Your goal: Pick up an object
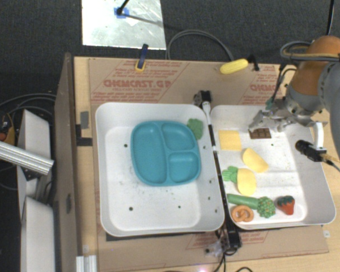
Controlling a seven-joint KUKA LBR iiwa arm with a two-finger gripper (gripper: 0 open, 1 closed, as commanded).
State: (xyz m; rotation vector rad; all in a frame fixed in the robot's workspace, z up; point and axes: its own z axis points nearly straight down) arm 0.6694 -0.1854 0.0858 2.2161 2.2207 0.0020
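My gripper (268, 122) hangs low over the far part of the right bin (323, 194). A small brown block (259, 133) lies directly at its tip, touching or almost touching it; whether it is gripped is unclear. A flat yellow square (230, 140) lies just left of the block. Nearer the front are a yellow oval piece (254, 160), a corn cob with green leaves (242, 179), a long green pod (241, 200), an orange ring (242, 213), a broccoli floret (266, 207) and a red strawberry-like piece (285, 204).
The left bin (114, 208) holds a blue divided plate (165, 152) with a green leafy piece (195, 128) at its far right corner. A yellow banana-like thing (234, 67) lies on the cardboard behind the bins. A ridge where the bin walls meet (214, 152) separates the two bins.
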